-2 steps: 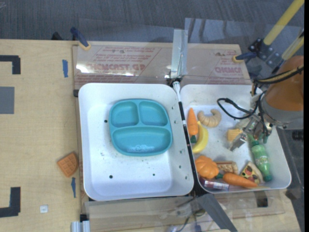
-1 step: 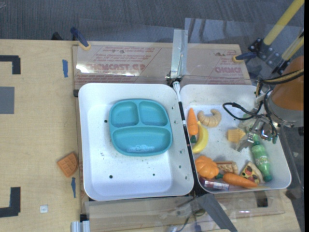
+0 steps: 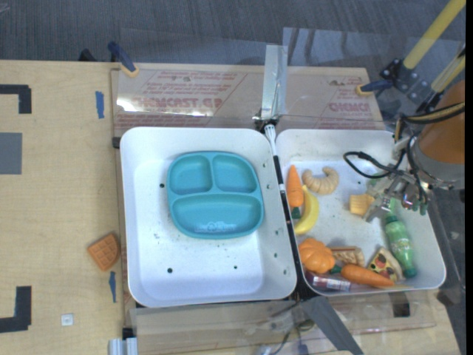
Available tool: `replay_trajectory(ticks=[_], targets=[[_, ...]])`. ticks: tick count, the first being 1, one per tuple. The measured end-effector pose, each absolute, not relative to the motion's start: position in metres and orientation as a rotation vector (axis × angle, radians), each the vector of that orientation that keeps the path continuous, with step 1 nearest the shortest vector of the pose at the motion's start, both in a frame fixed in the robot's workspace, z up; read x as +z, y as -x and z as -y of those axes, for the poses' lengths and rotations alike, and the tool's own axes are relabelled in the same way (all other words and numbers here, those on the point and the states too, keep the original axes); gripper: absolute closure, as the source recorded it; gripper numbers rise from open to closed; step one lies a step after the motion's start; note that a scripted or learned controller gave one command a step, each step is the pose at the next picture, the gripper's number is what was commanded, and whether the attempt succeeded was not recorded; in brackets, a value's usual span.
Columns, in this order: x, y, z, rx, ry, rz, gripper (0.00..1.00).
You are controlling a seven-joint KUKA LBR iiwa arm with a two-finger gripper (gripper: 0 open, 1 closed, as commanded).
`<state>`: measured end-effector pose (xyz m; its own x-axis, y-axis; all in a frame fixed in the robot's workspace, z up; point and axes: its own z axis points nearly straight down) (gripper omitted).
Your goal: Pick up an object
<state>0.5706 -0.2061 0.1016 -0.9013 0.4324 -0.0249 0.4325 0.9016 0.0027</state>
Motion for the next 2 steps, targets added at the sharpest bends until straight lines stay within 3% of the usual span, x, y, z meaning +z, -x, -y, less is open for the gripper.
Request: replay_trajectory(ticks=[1,2], targets=[[0.206,-0.572,0.141,0.003,-0.706,-3.047,1.0],[0.233,-0.643,0.095,0.005,-0.738,-3.044,1.0]])
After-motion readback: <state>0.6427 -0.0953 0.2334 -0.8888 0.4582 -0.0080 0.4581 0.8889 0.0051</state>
